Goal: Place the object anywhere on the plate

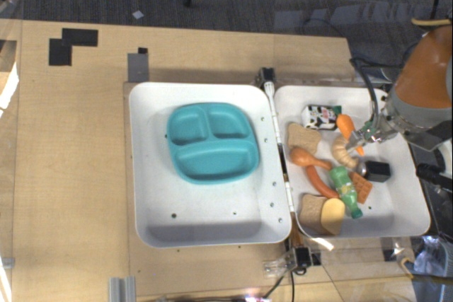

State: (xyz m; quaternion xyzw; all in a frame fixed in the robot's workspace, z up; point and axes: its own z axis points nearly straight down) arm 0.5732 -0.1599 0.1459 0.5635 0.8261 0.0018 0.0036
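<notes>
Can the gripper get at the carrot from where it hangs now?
Probably yes. The gripper hangs over the right bin, just right of the carrot, which lies near the top of the pile with nothing on it. The cow-print box and beige piece crowd its sides, so closing cleanly may be tight.

**A Count of the Bench and Its Bins**

Two shallow white bins are sitting side by side: the left bin (141, 173) and the right bin (417, 216); one teal plate (211, 141) with three compartments is lying in the left one; one arm is reaching in, carrying one gripper (369, 132). The right bin is holding a heap of toy foods: one black-and-white carton (320, 117); two bread slices (304, 136) (311, 208); one carrot (345, 126); one green bottle (345, 184); the rest are overlapping too closely for counting.
</notes>
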